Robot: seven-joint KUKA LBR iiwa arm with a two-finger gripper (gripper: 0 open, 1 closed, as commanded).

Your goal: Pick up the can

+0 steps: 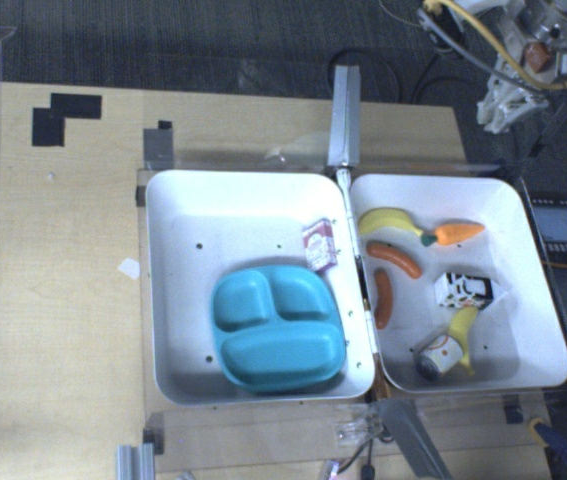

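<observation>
Can (437, 357) lies tipped in right bin (538, 268), near front wall, touching a banana (463, 330); crowded so, awkward to grasp. Gripper (503, 108) parked high beyond bin's far corner, clear of contents; finger spacing impossible to judge. Pick not yet begun.

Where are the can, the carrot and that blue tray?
can (440, 357), camera view, on its side wall.
carrot (458, 233), camera view, on its orange body.
blue tray (278, 328), camera view, on its large compartment.
</observation>
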